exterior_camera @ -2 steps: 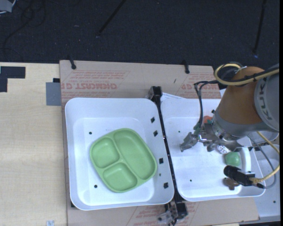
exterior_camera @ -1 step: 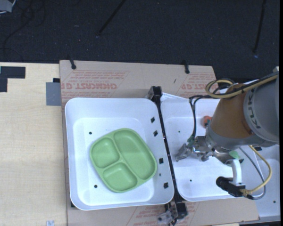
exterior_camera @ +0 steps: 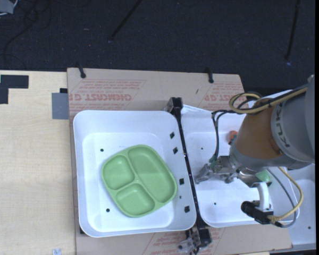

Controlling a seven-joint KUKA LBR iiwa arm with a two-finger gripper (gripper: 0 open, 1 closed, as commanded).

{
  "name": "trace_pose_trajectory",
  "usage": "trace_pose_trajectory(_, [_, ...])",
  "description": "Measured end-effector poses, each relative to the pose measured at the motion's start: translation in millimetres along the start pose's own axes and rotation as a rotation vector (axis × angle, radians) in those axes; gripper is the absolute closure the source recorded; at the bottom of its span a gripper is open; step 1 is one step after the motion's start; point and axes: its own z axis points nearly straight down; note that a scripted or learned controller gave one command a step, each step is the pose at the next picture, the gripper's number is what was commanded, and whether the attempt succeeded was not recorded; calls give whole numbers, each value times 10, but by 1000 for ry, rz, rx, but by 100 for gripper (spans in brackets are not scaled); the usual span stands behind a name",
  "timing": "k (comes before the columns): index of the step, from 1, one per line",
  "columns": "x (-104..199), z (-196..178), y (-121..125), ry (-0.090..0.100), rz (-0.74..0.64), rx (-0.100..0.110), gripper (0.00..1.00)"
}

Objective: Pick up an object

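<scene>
Claw (exterior_camera: 204,173) low in right bin (exterior_camera: 223,217), near its left wall by the divider (exterior_camera: 183,158); can't tell its state, nothing seen held. Approach/reach step, no grasp yet imo. Candidate obj: green 3-section plate (exterior_camera: 138,180), middle of left bin (exterior_camera: 90,126). Small orange item (exterior_camera: 232,136) by right bin's far edge, partly hidden. Next: center over a target, descend.

Grey arm (exterior_camera: 287,126) reaching from right, orange-banded wrist bent down, tool (exterior_camera: 204,173) low, pointing left
</scene>
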Motion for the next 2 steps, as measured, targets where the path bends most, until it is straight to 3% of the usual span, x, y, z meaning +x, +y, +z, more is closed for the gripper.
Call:
trace_pose_trajectory(1, [-16, -116, 3, 0, 7, -1, 100])
trace_pose_trajectory(2, [-44, -554, 61, -1, -1, -6, 100])
